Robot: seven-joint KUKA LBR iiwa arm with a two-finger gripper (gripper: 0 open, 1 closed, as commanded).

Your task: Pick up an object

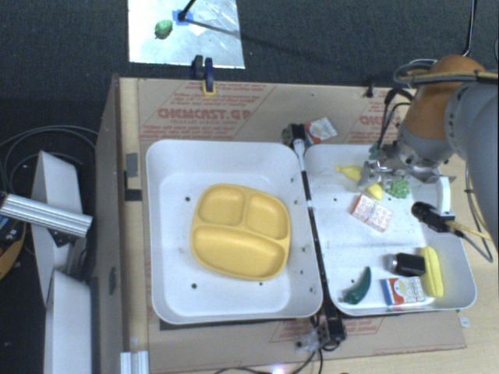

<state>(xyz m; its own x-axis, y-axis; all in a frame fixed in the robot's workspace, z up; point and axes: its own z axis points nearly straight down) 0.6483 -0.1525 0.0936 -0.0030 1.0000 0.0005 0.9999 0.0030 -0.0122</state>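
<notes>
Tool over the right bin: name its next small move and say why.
Probably a short straight descent: the tool hangs at the right white bin's far edge, right above a small yellow piece and a green leafy piece, neither visibly gripped.

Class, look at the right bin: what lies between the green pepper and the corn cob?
In the camera view, a small carton lies between the green pepper and the corn cob.

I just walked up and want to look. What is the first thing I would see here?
Probably the big yellow divided plate lying alone in the left bin. Next, the small things scattered in the right bin: a corn cob, a dark green pepper and a small box. The grey and orange arm hangs over that bin's far corner.
</notes>
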